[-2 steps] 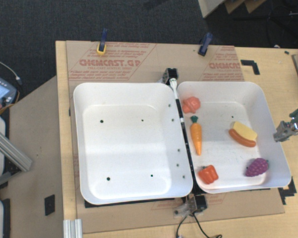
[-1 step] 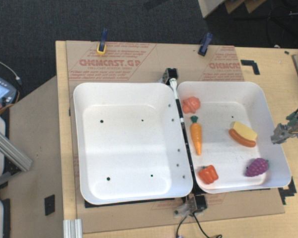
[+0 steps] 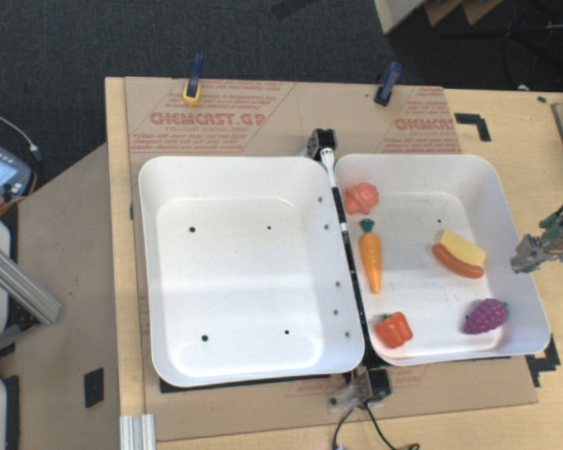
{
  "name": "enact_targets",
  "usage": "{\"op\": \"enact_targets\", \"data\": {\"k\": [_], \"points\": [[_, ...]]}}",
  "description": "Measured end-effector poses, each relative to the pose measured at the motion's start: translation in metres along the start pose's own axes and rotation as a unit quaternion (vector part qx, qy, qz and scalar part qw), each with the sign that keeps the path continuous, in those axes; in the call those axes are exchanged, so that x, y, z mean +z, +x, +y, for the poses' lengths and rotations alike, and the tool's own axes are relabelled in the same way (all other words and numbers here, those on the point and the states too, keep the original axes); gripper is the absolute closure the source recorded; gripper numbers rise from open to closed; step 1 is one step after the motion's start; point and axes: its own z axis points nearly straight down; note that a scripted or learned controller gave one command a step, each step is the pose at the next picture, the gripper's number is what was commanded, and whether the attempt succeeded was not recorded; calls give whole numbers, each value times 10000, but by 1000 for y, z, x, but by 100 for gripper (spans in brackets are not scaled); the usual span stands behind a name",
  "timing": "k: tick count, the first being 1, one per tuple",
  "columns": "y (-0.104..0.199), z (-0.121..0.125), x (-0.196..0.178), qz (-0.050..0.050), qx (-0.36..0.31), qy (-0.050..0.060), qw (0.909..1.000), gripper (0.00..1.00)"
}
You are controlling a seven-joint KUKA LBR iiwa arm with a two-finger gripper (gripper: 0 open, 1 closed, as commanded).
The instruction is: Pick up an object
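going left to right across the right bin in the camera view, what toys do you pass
carrot → orange pepper → hot dog → purple grapes → gripper at the bin's right rim. The pink toy overlaps the carrot's span, so it is left out.

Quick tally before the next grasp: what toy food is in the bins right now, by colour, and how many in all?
Pink: 1, the pink piece
Orange: 1, the carrot
Yellow on orange: 1, the hot dog
Red-orange: 1, the pepper
Purple: 1, the grapes
Total: 5, all in the right bin.
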Motion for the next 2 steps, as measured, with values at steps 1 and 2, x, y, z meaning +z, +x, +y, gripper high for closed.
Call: {"op": "enact_targets", "data": {"k": [1, 2], "points": [[-1, 0, -5, -14, 0, -20, 10000, 100], [-1, 1, -22, -20, -3, -31, 10000, 100]]}}
